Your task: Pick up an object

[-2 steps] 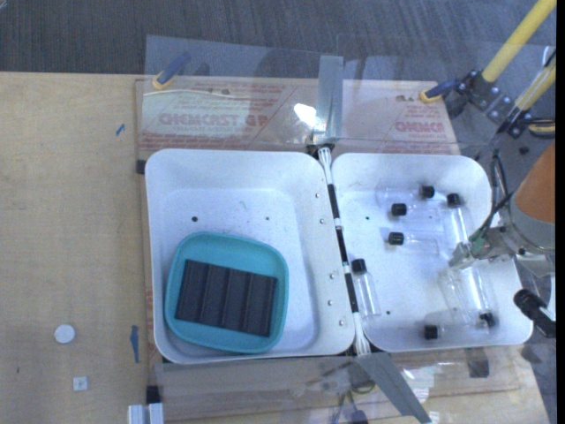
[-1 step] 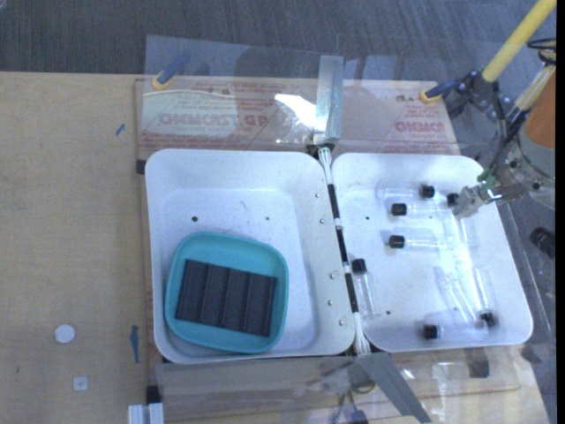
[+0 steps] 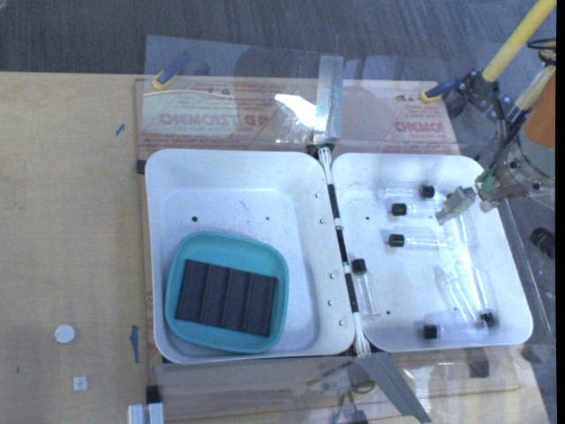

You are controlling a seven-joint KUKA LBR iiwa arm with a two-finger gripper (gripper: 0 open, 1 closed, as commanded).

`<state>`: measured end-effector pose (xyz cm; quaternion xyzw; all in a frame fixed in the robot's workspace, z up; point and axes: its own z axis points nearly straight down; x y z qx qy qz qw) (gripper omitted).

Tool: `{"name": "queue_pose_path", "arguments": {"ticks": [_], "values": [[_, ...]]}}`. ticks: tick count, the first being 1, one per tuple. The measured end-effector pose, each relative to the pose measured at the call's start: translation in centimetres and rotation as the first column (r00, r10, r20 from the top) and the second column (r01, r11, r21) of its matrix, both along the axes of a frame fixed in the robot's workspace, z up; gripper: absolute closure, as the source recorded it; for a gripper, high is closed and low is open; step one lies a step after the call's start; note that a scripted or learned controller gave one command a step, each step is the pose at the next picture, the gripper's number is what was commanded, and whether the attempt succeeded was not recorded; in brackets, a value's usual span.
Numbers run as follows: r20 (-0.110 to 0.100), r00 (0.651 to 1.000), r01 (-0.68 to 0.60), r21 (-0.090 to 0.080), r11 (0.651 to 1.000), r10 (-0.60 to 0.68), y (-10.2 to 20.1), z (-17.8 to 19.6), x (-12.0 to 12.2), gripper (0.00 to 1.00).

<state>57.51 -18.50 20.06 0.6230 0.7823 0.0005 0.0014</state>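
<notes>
Camera view, read from its left: a bare tan desk (image 3: 62, 193) carries a small white disc (image 3: 64, 333) well to the left of the left bin (image 3: 238, 184). That white bin holds a teal tray (image 3: 227, 291) in its near-left corner, and a dark ridged block (image 3: 225, 299) lies flat inside the tray. Touching the left bin's right rim is the right bin (image 3: 494, 316). Several clear vials with black caps are scattered in it: one vial (image 3: 362, 285) lies just beside the left bin's rim, two more (image 3: 408, 208) (image 3: 415, 239) sit farther right in the upper half, one (image 3: 427, 190) lies near the far wall, and others (image 3: 459, 303) rest toward the near-right corner. Farthest from the left bin, the gripper (image 3: 461, 203) hangs over the right bin's upper right part, close above a vial. Whether its fingers are open or closed cannot be told, and nothing can be seen held between them.
</notes>
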Motion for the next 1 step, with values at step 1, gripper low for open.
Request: {"name": "queue_pose_path", "arguments": {"ticks": [1], "values": [[0.0,0.999,-0.05,0.009,0.999,0.05,-3.09,-10.7,1.55,0.0]]}}
